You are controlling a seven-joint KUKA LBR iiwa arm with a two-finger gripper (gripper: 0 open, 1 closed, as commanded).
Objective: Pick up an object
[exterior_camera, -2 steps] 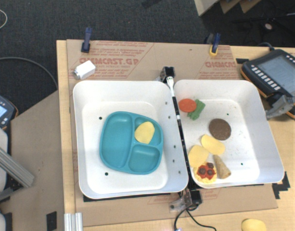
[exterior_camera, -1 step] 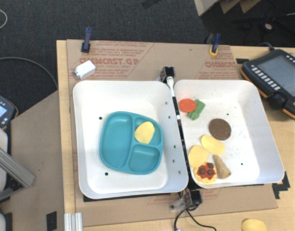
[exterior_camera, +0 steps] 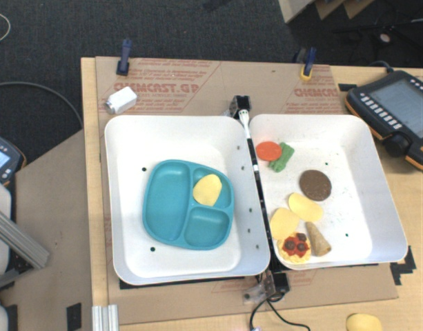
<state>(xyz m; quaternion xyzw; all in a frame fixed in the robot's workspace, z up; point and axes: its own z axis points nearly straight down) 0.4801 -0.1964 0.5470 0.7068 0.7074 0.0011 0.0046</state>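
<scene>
A teal divided plate [exterior_camera: 171, 205] lies in the left bin [exterior_camera: 128, 150] with a yellow lemon-shaped piece [exterior_camera: 207, 189] in its upper right compartment. The right bin [exterior_camera: 356, 150] holds toy food: an orange-red tomato slice [exterior_camera: 268, 150] beside a green piece [exterior_camera: 283, 157], a brown round cookie [exterior_camera: 315, 184], two yellow pieces [exterior_camera: 306, 207] [exterior_camera: 283, 222], a pizza slice with red topping [exterior_camera: 296, 245] and a brown cone-shaped piece [exterior_camera: 317, 240].
The bins sit on a cardboard sheet [exterior_camera: 197, 81] held by blue clamps [exterior_camera: 123, 56] [exterior_camera: 308, 62]. A small white block [exterior_camera: 121, 100] lies at the sheet's back left. A black handheld pendant [exterior_camera: 394, 109] rests at the right. A yellow object [exterior_camera: 363, 322] lies near the bottom right.
</scene>
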